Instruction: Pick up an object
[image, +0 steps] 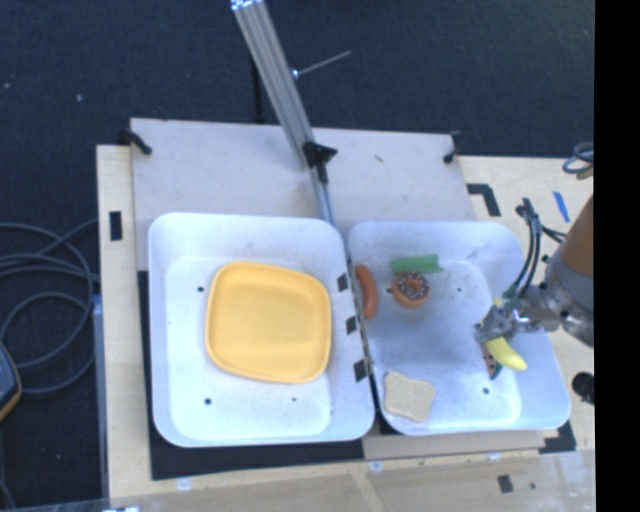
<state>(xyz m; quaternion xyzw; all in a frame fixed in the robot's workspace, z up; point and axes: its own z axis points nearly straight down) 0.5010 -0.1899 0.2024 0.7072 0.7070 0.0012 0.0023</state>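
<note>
Nearest us, bread slice (409, 396) lies at right bin's (455, 238) front edge. Hand (497, 333) sits over banana (506, 354); we can't tell its grip state. Risk: banana slides off w/ a shallow hold. Its long axis runs diagonally, tip toward bin's front-right corner.

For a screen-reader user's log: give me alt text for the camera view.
The gripper sits low in the right bin, right above a yellow banana-like toy. That bin also holds a sausage, a donut, a green piece and a bread slice; the left bin holds a yellow plate.
</note>
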